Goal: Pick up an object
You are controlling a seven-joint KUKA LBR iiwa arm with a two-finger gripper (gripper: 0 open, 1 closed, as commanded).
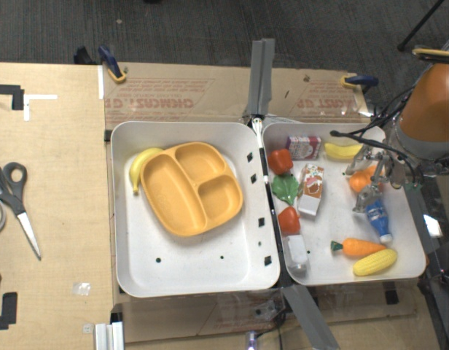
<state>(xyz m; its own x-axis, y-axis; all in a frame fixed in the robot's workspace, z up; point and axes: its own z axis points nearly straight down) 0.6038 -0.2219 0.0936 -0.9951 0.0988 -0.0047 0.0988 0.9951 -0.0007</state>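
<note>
We open wide on the table (49, 217), pale wood, scissors (17, 199) lying at its left edge. On it sit the two white bins: the left bin (137, 268) carries a big yellow divided plate (192, 188) with a banana (141, 165) tucked against its upper-left rim. The right bin (410, 268) is the busy one, and there we find the arm (428, 115) reaching in from the right, with the gripper (376, 175) low over an orange toy (361, 179). How the gripper is set, and whether it has anything, we cannot tell: cables and bracket clutter hide it.

Just below lies a small blue-capped bottle (377, 219), then a carrot (361, 247) touching a corn cob (375, 262). These look like light, stiff plastic toys, smooth and rounded, so likely to roll or squirt free. We'd judge the best grip is across the orange toy's narrow middle, squarely.
</note>
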